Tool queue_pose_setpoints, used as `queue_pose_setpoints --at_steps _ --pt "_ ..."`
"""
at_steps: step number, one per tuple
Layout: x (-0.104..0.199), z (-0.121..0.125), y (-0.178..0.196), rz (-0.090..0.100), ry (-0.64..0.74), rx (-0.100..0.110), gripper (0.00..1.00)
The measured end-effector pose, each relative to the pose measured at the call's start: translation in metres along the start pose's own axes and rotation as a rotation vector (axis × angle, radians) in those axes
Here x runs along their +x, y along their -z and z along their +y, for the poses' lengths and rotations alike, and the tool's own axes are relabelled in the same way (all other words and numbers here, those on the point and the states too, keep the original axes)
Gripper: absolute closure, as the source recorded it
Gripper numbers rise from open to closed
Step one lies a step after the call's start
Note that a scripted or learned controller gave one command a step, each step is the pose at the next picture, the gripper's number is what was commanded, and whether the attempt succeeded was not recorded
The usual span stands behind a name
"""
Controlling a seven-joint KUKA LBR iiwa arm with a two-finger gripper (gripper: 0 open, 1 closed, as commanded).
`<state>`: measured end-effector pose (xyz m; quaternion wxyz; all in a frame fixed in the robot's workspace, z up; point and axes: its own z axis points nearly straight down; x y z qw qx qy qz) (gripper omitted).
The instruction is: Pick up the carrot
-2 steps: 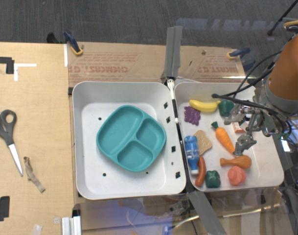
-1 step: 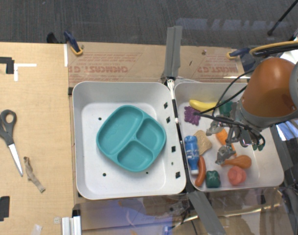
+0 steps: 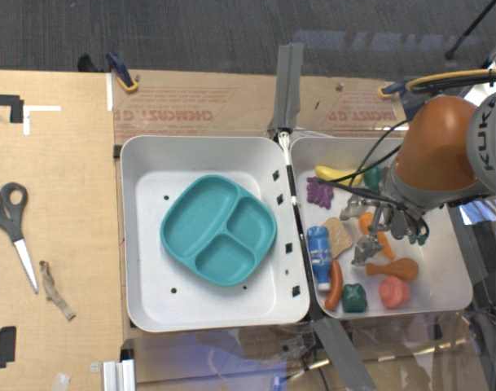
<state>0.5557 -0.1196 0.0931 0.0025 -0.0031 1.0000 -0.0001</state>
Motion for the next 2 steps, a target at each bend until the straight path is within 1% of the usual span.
queue_pose_setpoints --at_steps 1,2 --pt "-0.002 0.001 0.010 -0.005 0.003 0.001 1.00" --pt "0.029 0.033 0.138 0.001 -0.051 0.000 1.00"
